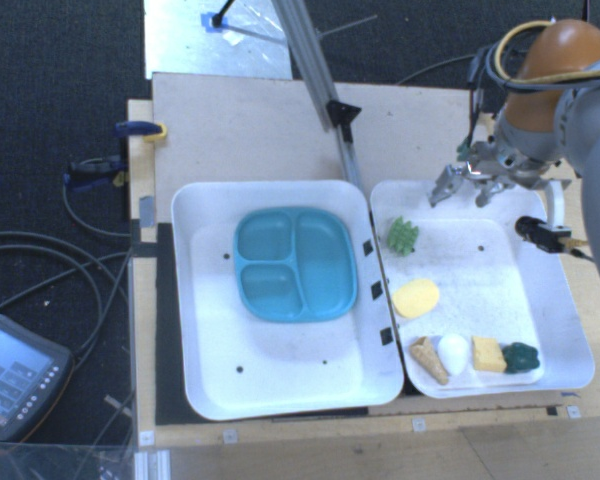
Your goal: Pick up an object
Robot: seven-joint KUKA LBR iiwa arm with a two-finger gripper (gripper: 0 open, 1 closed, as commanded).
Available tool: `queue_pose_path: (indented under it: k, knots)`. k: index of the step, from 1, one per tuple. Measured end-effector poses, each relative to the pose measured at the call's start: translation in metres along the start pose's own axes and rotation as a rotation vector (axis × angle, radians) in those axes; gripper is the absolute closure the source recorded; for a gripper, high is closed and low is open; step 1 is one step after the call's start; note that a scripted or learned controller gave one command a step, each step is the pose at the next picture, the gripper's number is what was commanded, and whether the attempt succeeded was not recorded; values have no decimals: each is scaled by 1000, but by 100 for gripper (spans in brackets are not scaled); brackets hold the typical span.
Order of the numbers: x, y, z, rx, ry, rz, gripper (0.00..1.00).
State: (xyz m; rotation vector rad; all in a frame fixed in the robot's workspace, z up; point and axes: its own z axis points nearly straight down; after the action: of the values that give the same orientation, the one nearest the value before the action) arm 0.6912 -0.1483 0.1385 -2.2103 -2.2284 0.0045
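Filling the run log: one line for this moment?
end effector: open, above right bin's far edge | holding: nothing | green toy: in bin | stage: pre-grasp

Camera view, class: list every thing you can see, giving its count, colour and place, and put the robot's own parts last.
bins: two, white, side by side on the bench
divided plate: one, blue, left bin
leafy piece: one, green, right bin, upper left
round piece: one, yellow, right bin, left side
near-edge row: four small items, tan, white, yellow, dark green, right bin
handheld screen: one, grey, floor at left
gripper: one, grey, open, above right bin's far edge, holding nothing
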Motion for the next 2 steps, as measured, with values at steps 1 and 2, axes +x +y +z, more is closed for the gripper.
queue_pose_path:
  k: [1, 2]
  knots:
    - [-2, 0, 47, 6, -2, 2, 0]
    - [-2, 0, 35, 2, -4, 0, 100]
